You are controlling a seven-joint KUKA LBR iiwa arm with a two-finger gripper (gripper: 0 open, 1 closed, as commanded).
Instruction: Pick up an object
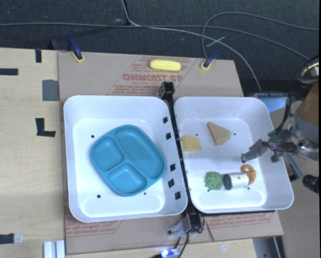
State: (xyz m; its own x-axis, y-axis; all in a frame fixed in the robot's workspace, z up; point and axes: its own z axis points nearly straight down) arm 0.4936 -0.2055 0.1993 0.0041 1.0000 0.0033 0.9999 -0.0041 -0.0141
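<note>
Claw: we see the gripper (263, 150) spread wide and holding nothing, above the right bin (276, 195).
Targets: we judge the small bottle (237, 180) and green ball (213, 180) just beside it the closest.
Left bin: blue plate (128, 159), well apart.

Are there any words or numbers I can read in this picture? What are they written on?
"CHEMCAST GP": red print on the cardboard sheet under the two white bins, just below the yellow corn; the last letters are blurry, so I'm not fully sure.
Smaller red print under that line: too blurred to read.
I can't make out any other words or numbers.
</note>
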